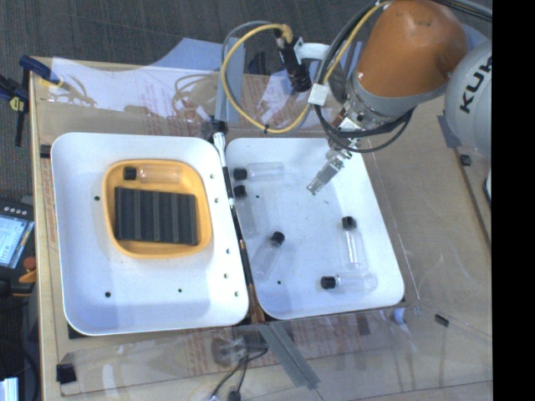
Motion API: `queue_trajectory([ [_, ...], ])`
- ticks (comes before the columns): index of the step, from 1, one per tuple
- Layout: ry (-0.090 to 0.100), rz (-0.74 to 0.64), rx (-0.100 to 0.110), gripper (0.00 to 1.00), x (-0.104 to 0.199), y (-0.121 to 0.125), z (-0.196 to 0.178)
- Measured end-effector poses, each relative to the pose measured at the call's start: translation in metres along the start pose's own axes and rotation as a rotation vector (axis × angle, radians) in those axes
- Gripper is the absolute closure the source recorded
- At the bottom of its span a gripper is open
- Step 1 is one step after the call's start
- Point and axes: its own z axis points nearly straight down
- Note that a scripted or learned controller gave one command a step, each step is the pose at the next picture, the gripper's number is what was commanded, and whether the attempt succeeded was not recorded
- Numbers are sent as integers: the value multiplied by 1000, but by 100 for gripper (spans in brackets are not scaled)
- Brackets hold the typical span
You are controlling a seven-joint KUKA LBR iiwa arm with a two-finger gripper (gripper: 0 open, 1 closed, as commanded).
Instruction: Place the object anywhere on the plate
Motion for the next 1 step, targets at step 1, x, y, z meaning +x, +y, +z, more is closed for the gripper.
queue_trajectory([
  [1, 4, -350, 5, 0, -21, 19, 8],
])
